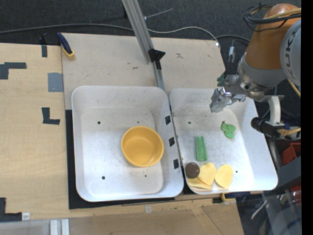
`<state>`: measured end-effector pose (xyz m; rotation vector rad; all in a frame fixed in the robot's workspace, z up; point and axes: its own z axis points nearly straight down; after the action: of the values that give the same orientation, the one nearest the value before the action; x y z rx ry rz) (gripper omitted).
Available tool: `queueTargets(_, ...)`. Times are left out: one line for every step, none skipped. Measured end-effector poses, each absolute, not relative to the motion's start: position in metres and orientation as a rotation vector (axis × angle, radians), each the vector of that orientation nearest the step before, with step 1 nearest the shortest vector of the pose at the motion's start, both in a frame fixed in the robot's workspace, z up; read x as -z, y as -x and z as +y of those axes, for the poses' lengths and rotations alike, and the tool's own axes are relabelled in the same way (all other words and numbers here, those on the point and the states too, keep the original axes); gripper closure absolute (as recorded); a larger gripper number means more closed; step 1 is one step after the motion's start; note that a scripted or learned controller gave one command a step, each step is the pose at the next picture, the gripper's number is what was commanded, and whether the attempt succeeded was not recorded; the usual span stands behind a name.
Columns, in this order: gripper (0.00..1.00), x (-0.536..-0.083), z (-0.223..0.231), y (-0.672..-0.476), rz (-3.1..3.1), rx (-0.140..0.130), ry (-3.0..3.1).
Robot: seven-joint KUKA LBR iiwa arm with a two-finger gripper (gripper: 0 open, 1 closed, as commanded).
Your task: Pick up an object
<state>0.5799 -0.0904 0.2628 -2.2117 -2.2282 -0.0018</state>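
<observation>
Green object (228, 129) in right bin (254, 151), gripper (218, 103) just above, its state unclear, nothing visibly held

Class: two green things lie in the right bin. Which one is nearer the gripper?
The small lumpy green piece, just below the gripper. The long green stick lies farther off, toward the bin's middle.

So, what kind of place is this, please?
Most likely a robotics lab test bench. A grey and orange robot arm reaches over two white bins holding a yellow bowl and small toy-like items, with loose cables and tape marks around.
</observation>
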Motion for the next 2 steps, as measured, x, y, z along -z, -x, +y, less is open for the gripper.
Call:
queueTargets(1.0,-0.246,-0.035,-0.588,-2.227,-0.002,2.212)
queueTargets(1.0,-0.251,0.018,-0.593,-2.228,0.001,2.212)
